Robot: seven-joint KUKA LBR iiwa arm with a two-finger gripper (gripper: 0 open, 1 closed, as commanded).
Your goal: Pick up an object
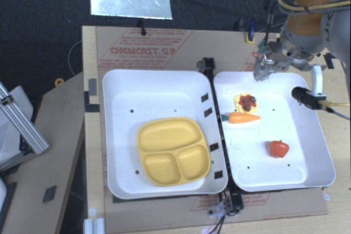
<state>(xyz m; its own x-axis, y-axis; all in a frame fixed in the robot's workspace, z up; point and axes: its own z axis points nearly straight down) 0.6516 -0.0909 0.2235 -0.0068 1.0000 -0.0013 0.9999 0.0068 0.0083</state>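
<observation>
Grey-and-orange arm enters from the right, its upper body cut off by the frame edge; gripper hangs over the far rim of the right bin, small and blurred against cables and the bench, so whether the fingers are spread or closed can't be told, and nothing is seen between them. In the right bin, 3 toy food items: a carrot, orange w/ a green tip, lies on its side near the bin's left wall; just beyond it a small yellow piece w/ dark red topping, details too fine to make out; a red tomato-like item sits apart, toward the near right. All 3 lie clear of the gripper. Left bin holds a yellow divided tray, 3 compartments, approx. centre-front. Black clips join the bins along the shared wall.
</observation>
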